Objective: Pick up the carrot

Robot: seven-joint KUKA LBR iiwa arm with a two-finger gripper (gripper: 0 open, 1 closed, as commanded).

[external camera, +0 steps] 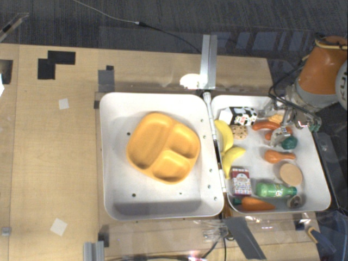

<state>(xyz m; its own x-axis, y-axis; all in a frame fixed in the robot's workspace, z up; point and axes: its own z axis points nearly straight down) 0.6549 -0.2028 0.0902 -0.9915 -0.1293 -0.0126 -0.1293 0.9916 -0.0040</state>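
The carrot (pixel 256 204) is orange with a green end on its left. It lies flat along the front wall of the right bin (pixel 321 178), just below a green bottle (pixel 276 190). My gripper (pixel 283 131) hangs over the back part of that bin, well behind the carrot. It is close above an orange oblong item (pixel 265 125) and a teal round piece (pixel 289 143). Nothing can be made out held in it. The grey arm with its orange band (pixel 321 72) comes in from the upper right.
The right bin also holds two bananas (pixel 227 143), a cow-patterned item (pixel 242 115), a cookie (pixel 237 132), a red box (pixel 241 179), another orange piece (pixel 279 156) and a brown disc (pixel 290 173). In the left bin (pixel 114 145) sits a yellow divided plate (pixel 163 146).
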